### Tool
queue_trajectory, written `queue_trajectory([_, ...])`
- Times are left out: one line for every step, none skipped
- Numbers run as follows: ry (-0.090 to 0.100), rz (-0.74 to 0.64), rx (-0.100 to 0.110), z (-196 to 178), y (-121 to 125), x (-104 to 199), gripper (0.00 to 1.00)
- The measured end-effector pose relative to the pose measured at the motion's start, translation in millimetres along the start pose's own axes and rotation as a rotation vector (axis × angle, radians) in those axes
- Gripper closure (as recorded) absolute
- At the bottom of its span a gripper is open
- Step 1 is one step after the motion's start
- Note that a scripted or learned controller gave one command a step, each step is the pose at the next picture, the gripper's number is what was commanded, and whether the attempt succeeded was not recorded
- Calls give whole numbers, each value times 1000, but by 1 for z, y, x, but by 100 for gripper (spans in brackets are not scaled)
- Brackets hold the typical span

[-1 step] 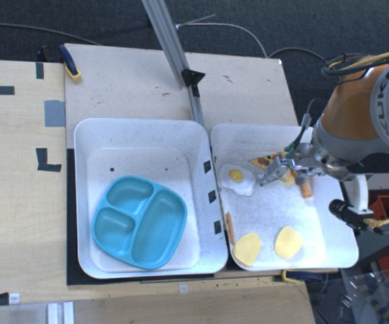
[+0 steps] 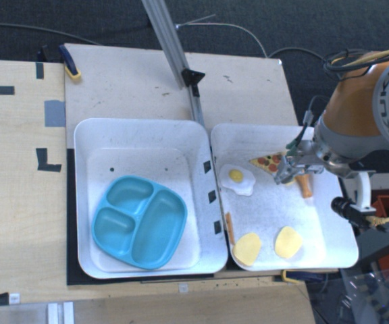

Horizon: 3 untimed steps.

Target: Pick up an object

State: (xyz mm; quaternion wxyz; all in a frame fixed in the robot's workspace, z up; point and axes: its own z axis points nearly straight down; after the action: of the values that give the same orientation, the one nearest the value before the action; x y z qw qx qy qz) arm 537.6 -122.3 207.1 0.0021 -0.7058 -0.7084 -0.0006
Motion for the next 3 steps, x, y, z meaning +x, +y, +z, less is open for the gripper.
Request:
queue_trajectory([-8, 4, -4, 118, 27, 17, 100])
queue_trajectory([-6, 4, -8, 105, 28, 17, 100])
queue_trajectory([-6, 2, -10, 114, 33, 30, 100])
